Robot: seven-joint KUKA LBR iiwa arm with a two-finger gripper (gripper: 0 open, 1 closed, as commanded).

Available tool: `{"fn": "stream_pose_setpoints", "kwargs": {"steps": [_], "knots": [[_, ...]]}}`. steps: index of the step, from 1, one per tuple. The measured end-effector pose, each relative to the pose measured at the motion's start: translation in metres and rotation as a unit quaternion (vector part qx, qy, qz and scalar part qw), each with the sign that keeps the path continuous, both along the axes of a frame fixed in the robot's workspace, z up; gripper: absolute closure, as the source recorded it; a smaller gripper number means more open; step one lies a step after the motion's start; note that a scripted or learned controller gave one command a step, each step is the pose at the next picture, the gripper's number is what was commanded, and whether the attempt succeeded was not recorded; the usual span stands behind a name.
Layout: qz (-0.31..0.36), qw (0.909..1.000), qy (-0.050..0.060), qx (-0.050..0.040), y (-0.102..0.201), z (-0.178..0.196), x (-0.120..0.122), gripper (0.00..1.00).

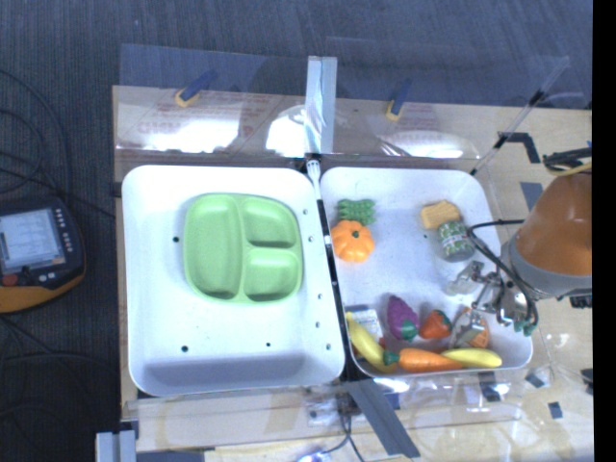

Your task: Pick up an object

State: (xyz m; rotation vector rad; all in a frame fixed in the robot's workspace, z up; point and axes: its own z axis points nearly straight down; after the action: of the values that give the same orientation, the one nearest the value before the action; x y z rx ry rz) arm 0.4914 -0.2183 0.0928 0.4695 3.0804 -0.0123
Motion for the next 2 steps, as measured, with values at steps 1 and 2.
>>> {"fn": "stream_pose_setpoints", "kwargs": {"steps": [1, 2], "knots": [[0.001, 1.0, 0.0, -0.0005, 0.001, 0.011, 0.001, 1.0], [-0.054, 0.9985, 0.007, 0.0035, 0.023, 0.0, 0.046, 1.0]]}}
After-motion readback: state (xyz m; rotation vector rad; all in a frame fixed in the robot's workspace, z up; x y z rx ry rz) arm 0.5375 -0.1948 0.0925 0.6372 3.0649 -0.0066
